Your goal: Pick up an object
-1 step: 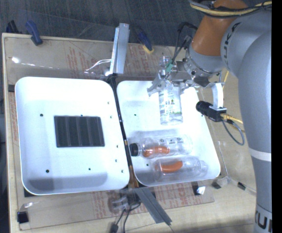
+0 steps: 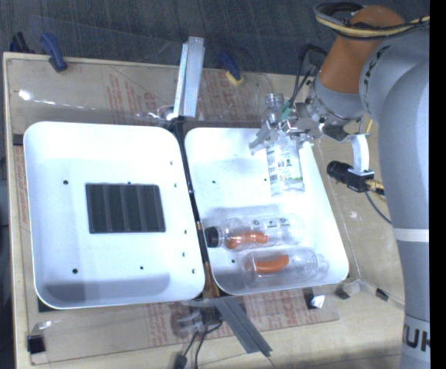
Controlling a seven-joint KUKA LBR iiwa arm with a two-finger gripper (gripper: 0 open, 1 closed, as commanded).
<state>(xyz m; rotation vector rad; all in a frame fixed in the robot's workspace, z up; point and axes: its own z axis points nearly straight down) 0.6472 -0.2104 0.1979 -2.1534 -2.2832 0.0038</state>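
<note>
Nearest the cam, at the front of the right bin (image 2: 331, 229), two clear plastic bottles lie on their sides: front bottle (image 2: 281, 264) with orange contents, and just behind it, touching or nearly so, a second bottle (image 2: 250, 233) w/ a dark cap pointing toward the divider between the bins. A third clear bottle (image 2: 283, 156), labelled, sits at the back of that bin, long axis running roughly front-to-back, neck toward the rear wall. Left bin (image 2: 54, 152) holds a dark ribbed rectangular block (image 2: 125, 207), flat on the floor, well apart from everything else. Both bins rest on the worktop (image 2: 23, 106).

Hand (image 2: 283, 129) is over the back of the right bin, right at the neck/upper end of the third bottle. Metal parts overlap the clear plastic, so can't tell whether the hand is apart, together, or clamped on the bottle. No clear sight of the bottle sitting between them, so not calling it a hold.

Step in hand, as I read it: grasp attempt on the third bottle, approx at the contact/closing stage; lift not shown as done. The bottle looks to be resting on or near the bin floor, but can't be sure.

Next move needs: a firm close across the bottle's narrow width, then a straight lift clear of the rear wall. Smooth round plastic, gripped near one end, is likely to swing or slip out, so a slow rise is wise, plus a check that it comes up w/ the hand.
</note>
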